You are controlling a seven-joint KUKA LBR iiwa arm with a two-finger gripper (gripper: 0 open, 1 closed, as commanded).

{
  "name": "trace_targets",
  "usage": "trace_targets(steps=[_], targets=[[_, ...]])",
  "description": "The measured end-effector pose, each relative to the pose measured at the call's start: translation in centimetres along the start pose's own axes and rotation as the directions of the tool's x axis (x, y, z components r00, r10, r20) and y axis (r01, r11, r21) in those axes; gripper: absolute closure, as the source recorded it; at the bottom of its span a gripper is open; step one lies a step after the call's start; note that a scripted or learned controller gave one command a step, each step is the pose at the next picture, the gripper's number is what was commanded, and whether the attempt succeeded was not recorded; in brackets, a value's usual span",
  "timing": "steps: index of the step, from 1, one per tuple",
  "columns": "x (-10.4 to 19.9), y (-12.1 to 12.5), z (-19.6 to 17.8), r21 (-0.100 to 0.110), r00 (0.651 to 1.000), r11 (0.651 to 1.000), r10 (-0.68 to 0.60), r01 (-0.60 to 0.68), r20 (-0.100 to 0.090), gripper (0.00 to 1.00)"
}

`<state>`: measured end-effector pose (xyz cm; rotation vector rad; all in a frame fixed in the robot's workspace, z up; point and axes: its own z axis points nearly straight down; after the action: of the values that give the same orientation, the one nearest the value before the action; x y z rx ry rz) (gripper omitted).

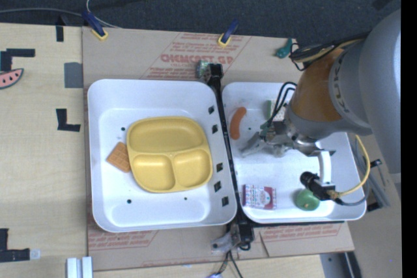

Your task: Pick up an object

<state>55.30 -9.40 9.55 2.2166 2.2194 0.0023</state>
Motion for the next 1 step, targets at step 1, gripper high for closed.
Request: trace_targets(steps=[1], targets=[[0.08,-0.03,-0.9,0.002,1.0,1.0,-0.001,0.001,-0.001,1.0]])
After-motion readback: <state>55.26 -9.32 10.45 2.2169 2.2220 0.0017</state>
